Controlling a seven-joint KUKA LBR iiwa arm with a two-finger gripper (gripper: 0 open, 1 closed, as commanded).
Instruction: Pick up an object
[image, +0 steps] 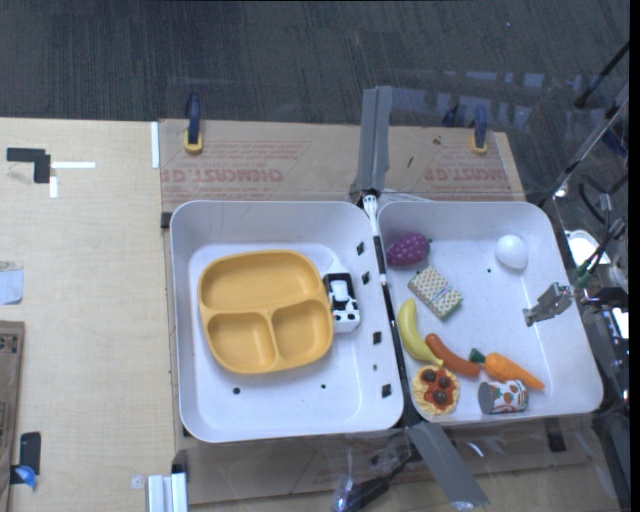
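Two shallow white bins sit side by side on the bench, the left bin (190, 330) and the right bin (560, 240), meeting along a dark divider down the middle. In the left bin a yellow three-compartment plate (265, 310) lies flat toward the left, and a small black-and-white cow figure (342, 302) stands just beside the plate's right edge, touching it or nearly so. The right bin holds the rest of the objects. A purple bunch of grapes (408, 249) lies at the far left of it, close to the divider, and a white egg (511, 251) rests toward the far right. Between and a little nearer than these, a small patterned box (435, 292) lies tilted. A yellow banana (413, 333) lies along the left side, with a red sausage (453, 355) touching its near end. At the near left corner sits a pizza slice (436, 391); to its right an orange carrot (511, 369) lies just above a small tin can (502, 397) on its side. The gripper (547, 303) hangs at the right side of the right bin, well apart from the egg and the carrot, and nothing shows between its fingers; it is small and blurred here, so whether it is wide or narrow I cannot tell.
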